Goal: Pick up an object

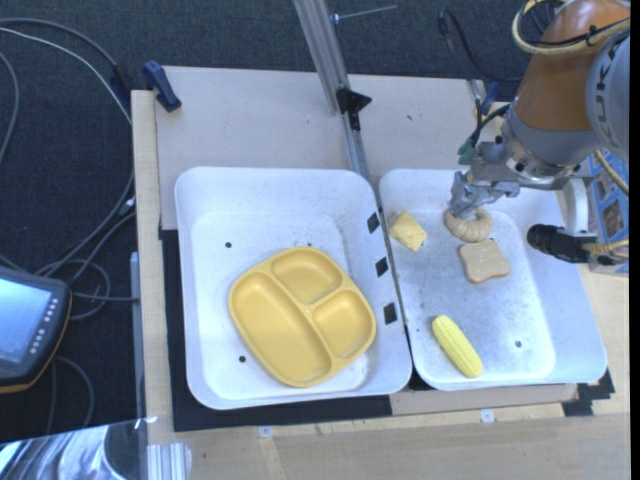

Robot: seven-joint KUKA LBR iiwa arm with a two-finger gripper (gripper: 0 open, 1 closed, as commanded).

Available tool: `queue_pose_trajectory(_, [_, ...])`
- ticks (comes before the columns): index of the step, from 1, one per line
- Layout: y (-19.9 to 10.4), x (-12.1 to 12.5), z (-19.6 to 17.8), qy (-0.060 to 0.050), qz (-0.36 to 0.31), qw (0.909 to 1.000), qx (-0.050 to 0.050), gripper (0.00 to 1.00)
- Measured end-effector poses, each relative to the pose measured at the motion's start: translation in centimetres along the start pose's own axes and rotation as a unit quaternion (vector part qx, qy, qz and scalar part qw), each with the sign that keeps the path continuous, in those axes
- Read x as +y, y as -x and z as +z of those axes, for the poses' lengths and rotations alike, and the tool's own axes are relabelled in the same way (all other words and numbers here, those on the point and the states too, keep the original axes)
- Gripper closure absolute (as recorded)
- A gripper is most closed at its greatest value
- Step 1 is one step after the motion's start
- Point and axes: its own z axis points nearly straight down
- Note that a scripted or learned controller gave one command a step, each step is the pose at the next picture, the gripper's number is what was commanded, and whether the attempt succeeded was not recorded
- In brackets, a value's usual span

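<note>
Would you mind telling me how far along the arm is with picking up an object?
Nothing looks lifted yet. The gripper is down in the right bin, right over the tan ring-shaped pastry, so a grasp there seems in hand. The toast slice, corn cob and yellow chunk lie untouched. Closing and lifting remain.

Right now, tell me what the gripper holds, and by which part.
It cannot be told. The gripper sits down on the tan ring-shaped pastry in the right bin, hiding any grasp.

A pale wooden bench stands on dark carpet — black cables trail at left.
</note>
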Motion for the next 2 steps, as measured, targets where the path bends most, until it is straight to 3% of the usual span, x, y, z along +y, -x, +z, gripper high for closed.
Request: queue_pose_trajectory(2, [-11.7, 3.2, -0.7, 0.003, 0.0, 1.0, 0.0, 1.0])
